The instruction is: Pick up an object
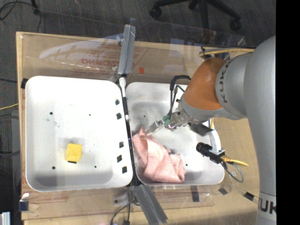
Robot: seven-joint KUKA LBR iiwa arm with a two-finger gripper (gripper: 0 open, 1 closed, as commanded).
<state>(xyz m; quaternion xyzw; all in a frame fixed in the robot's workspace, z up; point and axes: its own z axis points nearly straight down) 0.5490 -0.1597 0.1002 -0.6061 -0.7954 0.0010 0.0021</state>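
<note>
Approach is being made in the right white plastic bin (154,90): the gripper (157,125) is being lowered, seemingly empty, just beside the crumpled pink cloth (157,158); a descent onto it is being called for.

robot lab | bench (28,55) with bins | office chair (199,6) | carpet (70,8)

Block (73,152) in left bin (37,93); cloth (157,159) in right bin (150,95).

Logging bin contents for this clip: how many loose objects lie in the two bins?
2: a yellow block in the left bin, a pink cloth in the right bin. The cloth or arm may hide more.
</note>
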